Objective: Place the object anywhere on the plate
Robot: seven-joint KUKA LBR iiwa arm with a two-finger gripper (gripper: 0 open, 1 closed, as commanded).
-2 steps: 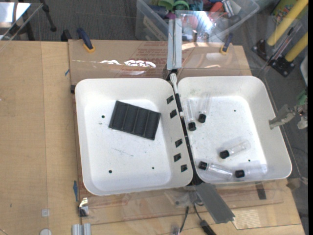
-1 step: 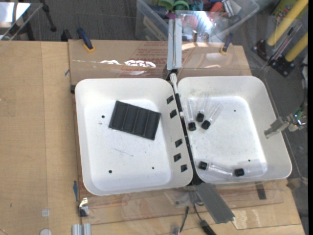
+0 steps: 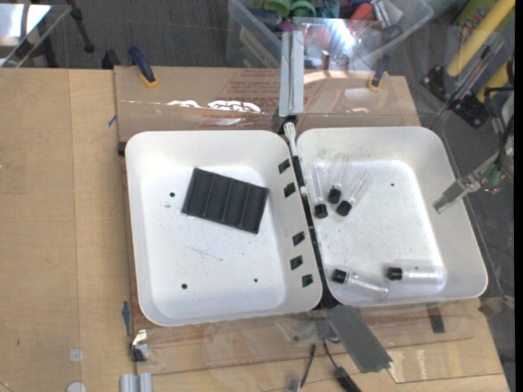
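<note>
Nearest the front: two clear tubes with black caps, lying flat by the front wall of the right bin (image 3: 462, 219). One tube (image 3: 359, 282) sits at the front-left corner with its cap toward the divider. The other front tube (image 3: 415, 275) lies just right of it, apart, cap also pointing left. Three more capped tubes (image 3: 334, 194) are clustered further back on the left side of the same bin. Their caps are close together and their clear bodies angle away toward the back.

Black ribbed plate (image 3: 225, 200) lies flat in the left bin (image 3: 163, 292), slightly rotated, back of centre. No tube is on it, and all the tubes are well apart from it across the divider.

Gripper (image 3: 444, 202) comes in at the right side of the right bin, near the right wall, apart from every tube. Cannot tell whether it is open or closed, and nothing is visibly held.

Row of small black tabs (image 3: 295, 238) runs along the divider between the bins. Clear storage box (image 3: 327, 6) of colourful items stands behind the bench.
</note>
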